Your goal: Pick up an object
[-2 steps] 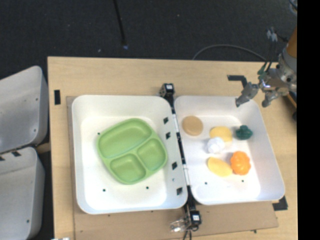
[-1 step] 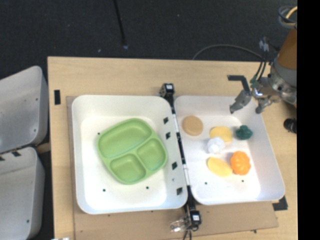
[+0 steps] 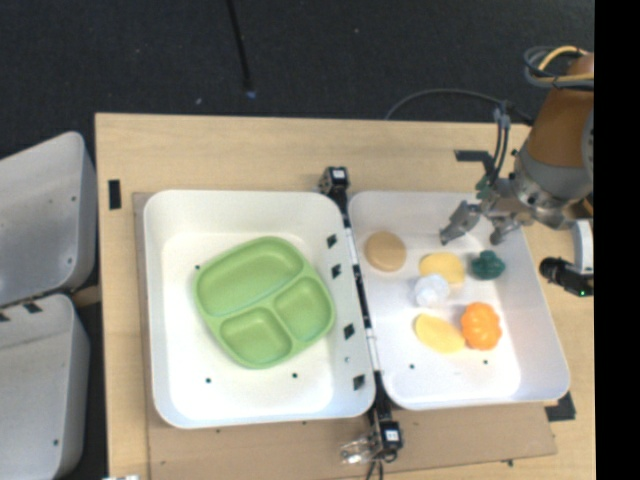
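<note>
The hand (image 3: 477,226), fingers spread, hovers over the right bin (image 3: 520,368) above a yellow object (image 3: 443,265).

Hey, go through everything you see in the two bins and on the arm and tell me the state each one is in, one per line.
Gripper: open, above the right bin, holding nothing.
Green tray: flat in the left bin, compartments bare.
Tan disc: lying in the right bin.
Yellow piece: lying, touching the white lump.
White lump: lying among the others.
Teal piece: lying near the gripper.
Orange piece: lying beside the lower yellow piece.
</note>
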Robot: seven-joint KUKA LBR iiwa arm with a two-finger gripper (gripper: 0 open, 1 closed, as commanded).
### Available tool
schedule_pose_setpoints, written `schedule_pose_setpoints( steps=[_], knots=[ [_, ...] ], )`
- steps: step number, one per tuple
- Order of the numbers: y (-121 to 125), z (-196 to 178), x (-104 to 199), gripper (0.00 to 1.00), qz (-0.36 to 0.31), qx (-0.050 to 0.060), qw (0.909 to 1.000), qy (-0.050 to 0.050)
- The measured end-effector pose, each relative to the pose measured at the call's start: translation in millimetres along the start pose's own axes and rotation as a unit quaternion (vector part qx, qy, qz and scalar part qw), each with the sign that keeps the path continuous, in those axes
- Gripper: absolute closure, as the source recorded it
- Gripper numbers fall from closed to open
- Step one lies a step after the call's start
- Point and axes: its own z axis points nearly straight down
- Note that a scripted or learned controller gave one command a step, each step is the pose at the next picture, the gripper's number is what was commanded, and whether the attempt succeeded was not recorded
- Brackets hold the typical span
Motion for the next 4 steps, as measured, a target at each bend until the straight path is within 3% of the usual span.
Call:
schedule_pose_setpoints(
  steps=[1, 2, 3, 4],
  knots=[
    [8, 49, 5, 0.00, -0.002, -0.001, 1.0000, 0.000],
    [9, 35, 4, 1.00, -0.002, -0.004, 1.0000, -0.001],
    [7, -25, 11, 1.00, -0.002, -0.005, 1.0000, -0.001],
    [8, -43, 9, 1.00, -0.003, -0.004, 1.0000, 0.000]
  ],
)
